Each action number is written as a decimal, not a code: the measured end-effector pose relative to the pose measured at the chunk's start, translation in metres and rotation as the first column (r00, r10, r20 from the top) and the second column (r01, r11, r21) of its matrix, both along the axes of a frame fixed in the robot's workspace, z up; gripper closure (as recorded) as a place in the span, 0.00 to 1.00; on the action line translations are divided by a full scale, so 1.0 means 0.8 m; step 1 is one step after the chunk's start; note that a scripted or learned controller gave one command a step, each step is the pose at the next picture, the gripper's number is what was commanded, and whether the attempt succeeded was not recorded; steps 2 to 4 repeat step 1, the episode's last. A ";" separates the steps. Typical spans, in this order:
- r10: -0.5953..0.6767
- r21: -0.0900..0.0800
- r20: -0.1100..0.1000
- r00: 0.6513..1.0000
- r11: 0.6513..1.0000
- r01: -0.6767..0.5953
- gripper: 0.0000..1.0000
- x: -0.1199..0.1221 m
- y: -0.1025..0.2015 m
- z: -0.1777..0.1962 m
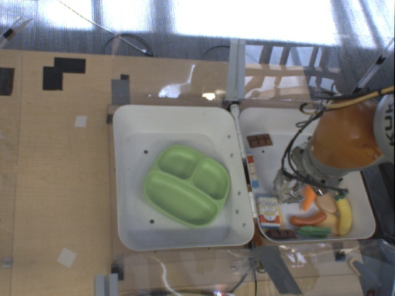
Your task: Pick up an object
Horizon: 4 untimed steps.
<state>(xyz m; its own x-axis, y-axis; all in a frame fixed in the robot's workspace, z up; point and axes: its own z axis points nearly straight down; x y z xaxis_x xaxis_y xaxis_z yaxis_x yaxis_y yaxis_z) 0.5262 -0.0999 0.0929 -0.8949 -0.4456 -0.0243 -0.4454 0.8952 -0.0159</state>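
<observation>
From where I stood, the arm (345,137) had reached in at three o'clock and hung low over the right bin (278,125), its claw (290,187) down among the toy food heaped toward that bin's five o'clock corner. I could not tell how the claw was set; the wrist hid too much of it. Just beside it lay an orange carrot (309,197), with a red sausage (307,219), a yellow banana (344,216) and a green pod (313,231) crowded close, and a small carton (268,210) at the claw's seven o'clock. The left bin (129,165) held a green divided plate (187,185).

This looked like the descent onto a target, the grasp itself not yet shown. I judged the next move needed one piece caught squarely, likely the carrot, then a straight lift without dragging its neighbours.
</observation>
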 end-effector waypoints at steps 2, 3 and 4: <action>0.078 0.001 -0.013 0.997 0.997 -0.078 1.00 -0.010 0.006 0.196; 0.078 0.001 -0.013 0.997 0.997 -0.078 1.00 -0.010 0.006 0.196; 0.078 0.001 -0.013 0.997 0.997 -0.078 1.00 -0.010 0.006 0.196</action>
